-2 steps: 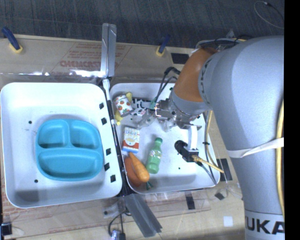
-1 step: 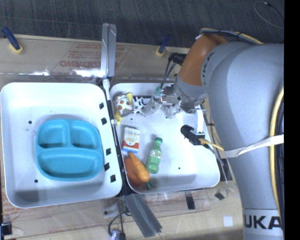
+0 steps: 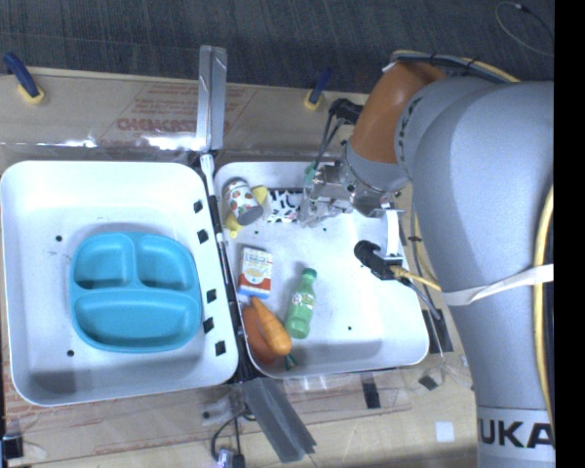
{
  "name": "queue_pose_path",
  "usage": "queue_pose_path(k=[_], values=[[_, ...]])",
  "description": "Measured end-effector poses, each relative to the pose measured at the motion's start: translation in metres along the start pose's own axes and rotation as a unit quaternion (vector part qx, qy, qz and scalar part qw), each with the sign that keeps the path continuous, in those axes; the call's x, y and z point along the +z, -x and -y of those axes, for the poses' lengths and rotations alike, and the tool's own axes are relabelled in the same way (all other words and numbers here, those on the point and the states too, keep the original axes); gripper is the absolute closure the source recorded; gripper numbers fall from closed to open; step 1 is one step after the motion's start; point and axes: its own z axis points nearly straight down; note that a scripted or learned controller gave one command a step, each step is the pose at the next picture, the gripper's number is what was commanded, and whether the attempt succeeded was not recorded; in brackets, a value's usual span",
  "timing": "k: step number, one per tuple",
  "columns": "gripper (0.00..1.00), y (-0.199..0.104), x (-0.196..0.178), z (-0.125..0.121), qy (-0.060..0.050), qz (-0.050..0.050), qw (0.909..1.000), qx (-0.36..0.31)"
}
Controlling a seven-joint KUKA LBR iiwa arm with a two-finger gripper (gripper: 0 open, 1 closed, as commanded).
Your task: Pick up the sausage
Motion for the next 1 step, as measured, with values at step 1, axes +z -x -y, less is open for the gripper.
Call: queue_pose_path(k=[1], values=[[1.0,-0.0297,0.0098,0.0092,0.002,0.001,0.9971,-0.077]])
